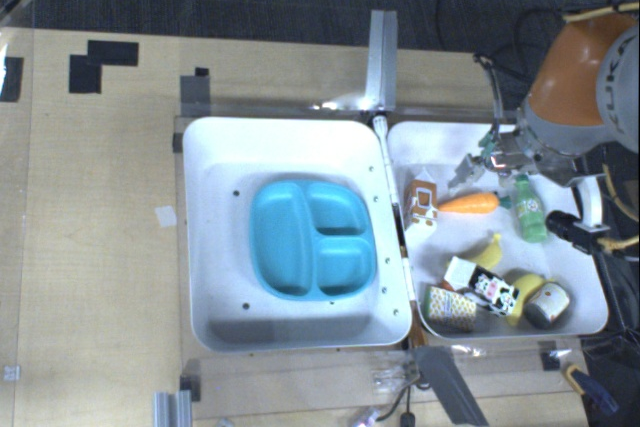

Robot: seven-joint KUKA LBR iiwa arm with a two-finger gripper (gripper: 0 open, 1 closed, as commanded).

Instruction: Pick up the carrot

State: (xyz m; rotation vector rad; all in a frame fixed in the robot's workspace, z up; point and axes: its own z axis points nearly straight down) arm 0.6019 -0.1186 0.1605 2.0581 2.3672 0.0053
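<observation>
The orange carrot (468, 204) lies on its side in the upper middle of the right bin (432, 147), pointing left to right. My gripper (478, 169) hangs just above and behind the carrot, reaching in from the right under the orange-banded wrist. Its fingers look spread apart and nothing sits between them. The carrot rests free on the bin floor, apart from the gripper.
A green bottle (527, 207) lies right of the carrot and a small orange-and-white box (422, 202) left of it. A banana (490, 250), a white box (460, 272) and several other items crowd the bin's front. The left bin (205, 215) holds a blue divided tray (312, 237).
</observation>
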